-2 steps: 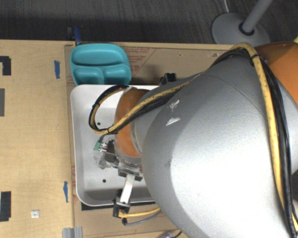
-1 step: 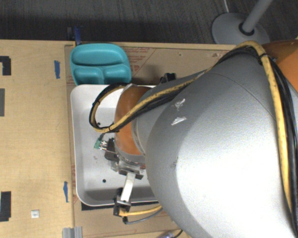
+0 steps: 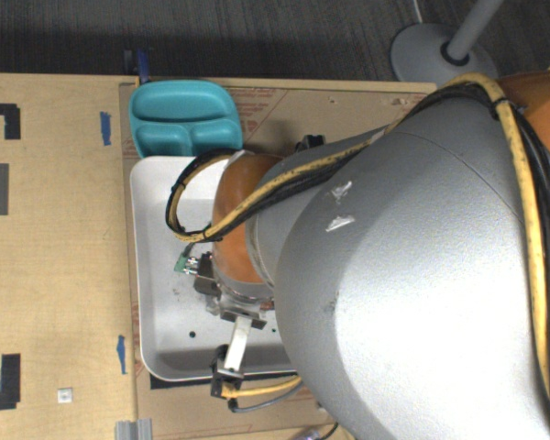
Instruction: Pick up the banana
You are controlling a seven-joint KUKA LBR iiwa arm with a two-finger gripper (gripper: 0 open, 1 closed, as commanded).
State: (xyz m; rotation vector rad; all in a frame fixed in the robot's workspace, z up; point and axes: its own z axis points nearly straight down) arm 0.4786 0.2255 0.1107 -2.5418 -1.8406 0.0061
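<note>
My grey arm with its orange band (image 3: 231, 218) reaches in from the right and covers most of the white bin (image 3: 156, 282). The gripper (image 3: 213, 290) points down into the bin's middle, under the wrist, and the arm hides what lies beneath it. The bin's left strip shows bare white floor with a few small dark specks.
A teal moulded object (image 3: 185, 117) rests at the bin's far edge. Left of the bin stretches the flat cardboard bench top (image 3: 55, 246), with black marks and bits of blue tape. A grey stand base (image 3: 431, 53) sits at the back right.
</note>
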